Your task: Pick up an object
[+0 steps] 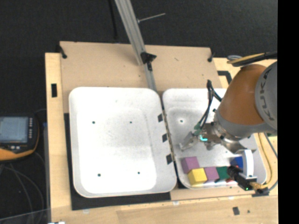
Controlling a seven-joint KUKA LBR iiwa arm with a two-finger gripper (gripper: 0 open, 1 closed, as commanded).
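Note:
Several small blocks lie along the near edge of the right bin (184, 104): a purple block (190, 164), a yellow block (197, 176), a mauve block (211, 173), a green block (223, 172) and a blue piece (237, 163). The arm's orange band (243, 94) hangs over the right side of that bin. My gripper (187, 143) points down and left over the bin's middle, just above and behind the purple block. Nothing shows in its grasp.
The left bin (117, 139) lies beside the right one, across a narrow divider with black clips (164, 137). A slanted metal rail (133, 27) rises from the back of the bench. A handheld screen (16, 133) sits off the bench at the left.

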